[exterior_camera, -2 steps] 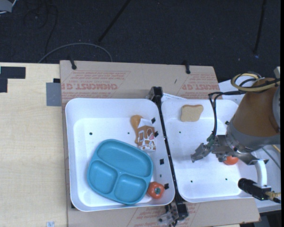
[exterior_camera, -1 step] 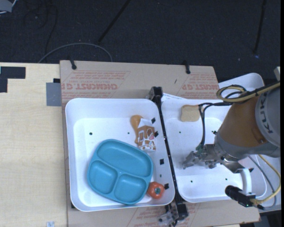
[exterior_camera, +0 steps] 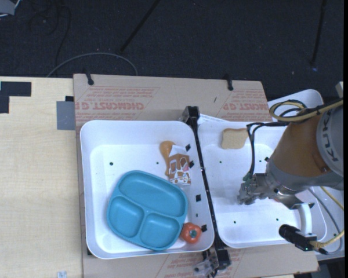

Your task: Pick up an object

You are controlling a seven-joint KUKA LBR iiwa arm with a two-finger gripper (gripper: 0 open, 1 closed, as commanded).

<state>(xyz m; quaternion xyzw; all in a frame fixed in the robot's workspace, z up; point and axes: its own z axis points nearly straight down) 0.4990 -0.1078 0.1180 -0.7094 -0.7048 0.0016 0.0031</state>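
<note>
Nearest, in the left bin, a small red-orange fruit is seen against the near wall, just beside the right corner of a blue tray. Farther back in that bin, a small printed pack lies just past the tray's far edge, touching a brown scrap.

In the right bin, the claw is held low over bare white floor near the middle, with nothing seen between its parts; whether it is spread or pressed together cannot be told. The only thing in this bin is a tan slice, set near the far wall, well apart from the claw.

No object has been taken yet, it is judged. The slice is the closest candidate; it looks flat, so a grip would best be made across its narrow width, with the claw centred and lowered until the bin floor is almost met. The divider should be cleared if the left bin is chosen instead.
</note>
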